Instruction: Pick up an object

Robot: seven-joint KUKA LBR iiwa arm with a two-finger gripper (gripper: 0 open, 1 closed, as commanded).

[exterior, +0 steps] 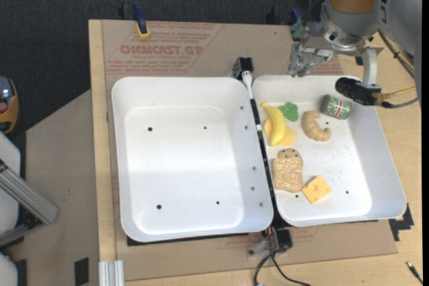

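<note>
Claw hangs over right bin's back rim, nothing in it, fingers' gap can't tell. Banana lies nearest, towards front-left, long axis front-back.

Two white bins sit side by side: the left bin and the right bin. The right one holds six things: one banana, one green broccoli piece, one croissant, one small can, one brown cracker and one cheese wedge.
</note>
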